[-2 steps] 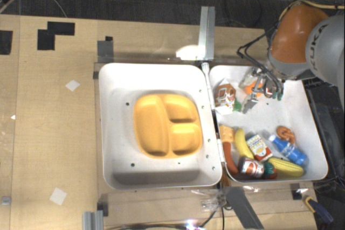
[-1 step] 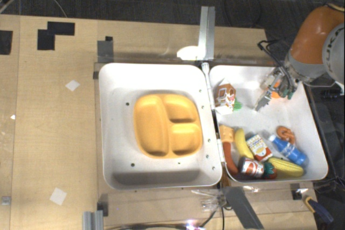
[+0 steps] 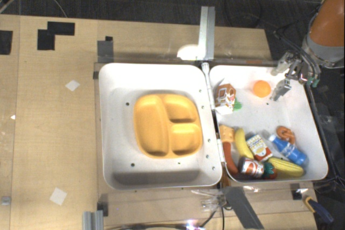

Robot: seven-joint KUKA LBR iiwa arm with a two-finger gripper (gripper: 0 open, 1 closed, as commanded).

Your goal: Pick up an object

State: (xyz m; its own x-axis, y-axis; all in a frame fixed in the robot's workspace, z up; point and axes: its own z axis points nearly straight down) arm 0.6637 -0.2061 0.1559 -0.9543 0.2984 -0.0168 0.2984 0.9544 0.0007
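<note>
The orange ball [image 3: 262, 88] lies on the floor of the right bin [image 3: 302, 116], in its far half, with bare white floor all round it. Just to the ball's right the end effector [image 3: 282, 86] hangs over the same bin; its two fingers stand apart with nothing between them, and it touches no object. Behind it the grey arm with its orange band [image 3: 329, 24] comes in from the right edge.

To the ball's left, against the wall shared by the two bins, stands a small red-and-white carton [image 3: 225, 96] with a bit of green beside it. Nearer the camera than the ball, the rest of the objects crowd the front of the right bin: a yellow banana [image 3: 242, 144], a small boxed snack [image 3: 257, 146] touching it, a red can [image 3: 250, 168] lying on its side at the front wall, a corn cob [image 3: 285, 166] next to the can, a blue bottle [image 3: 288, 150] behind the cob, and a brown pretzel [image 3: 284, 133] just beyond the bottle. A reddish sausage [image 3: 229, 153] lies along the left wall of this bin.

Well to the ball's left, the left bin [image 3: 113, 116] holds a yellow divided tray [image 3: 167, 124] lying flat in its middle. Both bins sit on the wooden counter [image 3: 48, 126], and a metal post [image 3: 207, 32] stands behind the seam between them.
</note>
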